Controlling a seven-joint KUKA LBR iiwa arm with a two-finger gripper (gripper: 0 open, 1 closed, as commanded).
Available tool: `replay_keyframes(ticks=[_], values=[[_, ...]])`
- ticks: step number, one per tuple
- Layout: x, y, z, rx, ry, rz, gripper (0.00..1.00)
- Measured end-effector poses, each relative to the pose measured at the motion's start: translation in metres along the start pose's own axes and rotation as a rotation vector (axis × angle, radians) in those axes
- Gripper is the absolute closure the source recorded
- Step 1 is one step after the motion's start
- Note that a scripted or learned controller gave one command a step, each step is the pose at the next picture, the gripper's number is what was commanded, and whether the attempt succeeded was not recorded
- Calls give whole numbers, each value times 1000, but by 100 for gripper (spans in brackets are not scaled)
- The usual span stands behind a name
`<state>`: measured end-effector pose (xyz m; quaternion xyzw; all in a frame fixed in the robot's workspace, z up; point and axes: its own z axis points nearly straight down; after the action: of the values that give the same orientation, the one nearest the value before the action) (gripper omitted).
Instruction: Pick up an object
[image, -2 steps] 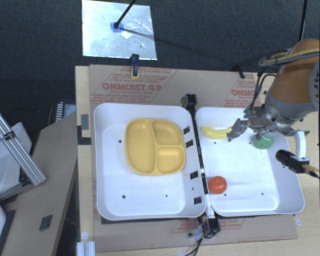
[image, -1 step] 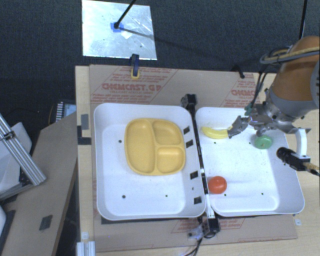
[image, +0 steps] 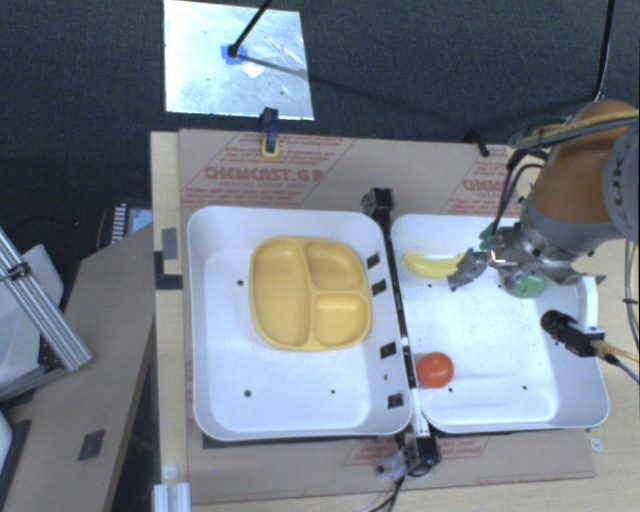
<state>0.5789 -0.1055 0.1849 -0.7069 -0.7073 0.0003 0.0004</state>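
The gripper (image: 466, 272) hangs low in the right bin (image: 500, 400), its tip at the right end of the yellow banana (image: 430, 264); how wide it stands cannot be told. A good grasp would probably straddle the banana's middle, square across its length, and close before lifting.

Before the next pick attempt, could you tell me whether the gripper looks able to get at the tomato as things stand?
Probably yes. The tomato lies by itself near the right bin's front left, nothing on or against it. The gripper is over the same bin, by the banana, with bare floor between them.
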Motion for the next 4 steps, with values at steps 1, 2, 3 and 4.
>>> replay_keyframes(ticks=[1,2,3,4], values=[[3,-7,59,1,0,0,0],[3,-7,103,1,1,1,0],[3,-6,90,-4,-1,2,100],[6,3,29,-8,-1,-4,100]])
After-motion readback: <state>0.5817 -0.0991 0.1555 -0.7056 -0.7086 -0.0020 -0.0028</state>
